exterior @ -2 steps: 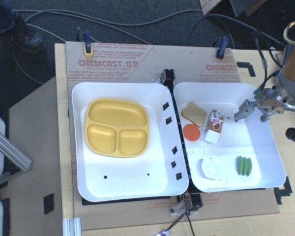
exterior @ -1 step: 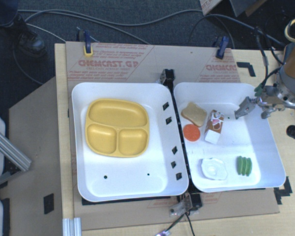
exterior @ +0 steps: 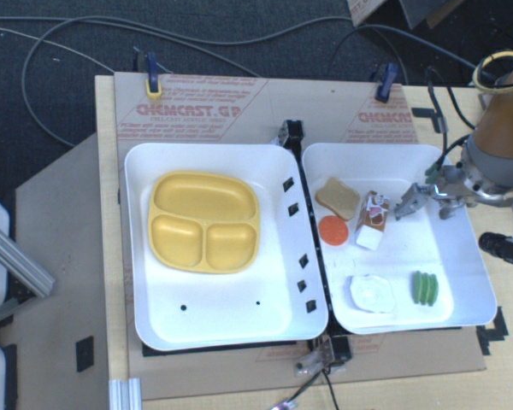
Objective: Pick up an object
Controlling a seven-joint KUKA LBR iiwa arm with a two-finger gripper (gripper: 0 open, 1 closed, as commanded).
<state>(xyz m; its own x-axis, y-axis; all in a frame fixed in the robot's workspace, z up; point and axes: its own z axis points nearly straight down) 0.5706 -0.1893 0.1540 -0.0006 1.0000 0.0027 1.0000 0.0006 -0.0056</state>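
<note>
The right bin (exterior: 462,254) holds several small things: a tan bread slice (exterior: 338,197), an orange-red disc (exterior: 333,230), a brown and red packet (exterior: 374,211) with a small white block (exterior: 369,238) just below it, a white round lid (exterior: 372,292) and a green pea pod (exterior: 424,288). My gripper (exterior: 410,203) reaches in from the right over the upper part of this bin. Its tip sits just right of the packet, and nothing shows in its grasp.
A yellow divided plate (exterior: 205,220) lies in the left bin (exterior: 154,306). A black divider with clips (exterior: 301,229) runs between the bins. Blue clamps (exterior: 153,73) hold the board at the back. Cables trail over the dark floor behind.
</note>
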